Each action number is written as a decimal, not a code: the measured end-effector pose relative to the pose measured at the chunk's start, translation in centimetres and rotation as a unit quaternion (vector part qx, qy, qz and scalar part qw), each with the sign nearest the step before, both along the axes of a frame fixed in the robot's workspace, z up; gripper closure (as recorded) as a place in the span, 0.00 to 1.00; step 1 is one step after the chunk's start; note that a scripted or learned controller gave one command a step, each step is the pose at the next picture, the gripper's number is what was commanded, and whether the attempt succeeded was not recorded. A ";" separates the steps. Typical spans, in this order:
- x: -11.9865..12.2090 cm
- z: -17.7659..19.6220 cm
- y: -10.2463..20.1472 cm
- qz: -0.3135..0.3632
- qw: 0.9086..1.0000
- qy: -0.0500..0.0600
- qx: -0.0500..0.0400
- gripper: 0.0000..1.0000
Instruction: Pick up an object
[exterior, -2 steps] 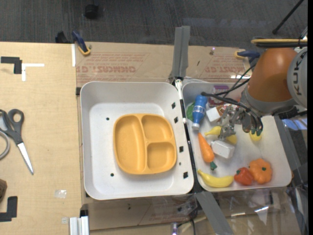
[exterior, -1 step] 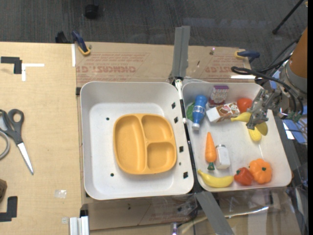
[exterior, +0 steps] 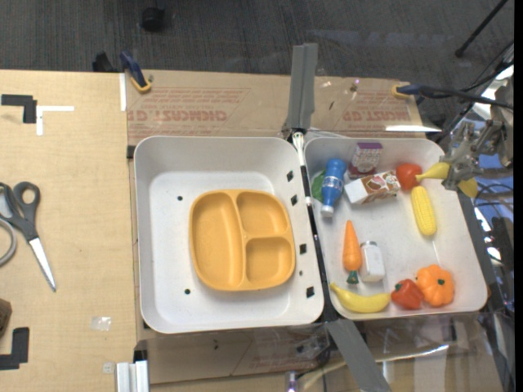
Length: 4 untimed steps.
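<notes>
At right edge of frame, upper-middle: claw parked over the rim of the right bin; too cluttered and blurred to tell its opening or any load, so not called. No object confirmed held.

Candidates all in right bin: corn cob nearest the claw, just below-left of it; tomato and small brown carton touching or nearly so at upper centre; blue bottle against the left wall; carrot mid-bin beside a small white bottle; banana, red pepper and orange pumpkin along the lower edge.

Judged best pick: corn cob. Lay apart from neighbours, long axis roughly top-to-bottom in frame, so close across the narrow width, mid-length, straight down. Avoided advice: tomato/carton cluster, likely to shove one into the other.

Left bin carried a yellow divided plate. Bins sat on cardboard over a light wooden bench; scissors at left edge of frame. Dark carpet along the top; cables at upper right.
</notes>
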<state>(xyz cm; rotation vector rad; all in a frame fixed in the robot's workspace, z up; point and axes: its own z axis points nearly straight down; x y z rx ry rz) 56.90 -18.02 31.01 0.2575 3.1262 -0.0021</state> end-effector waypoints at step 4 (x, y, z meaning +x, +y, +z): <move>8.9 7.2 -4.2 0.014 1.000 -0.008 -0.003 1.00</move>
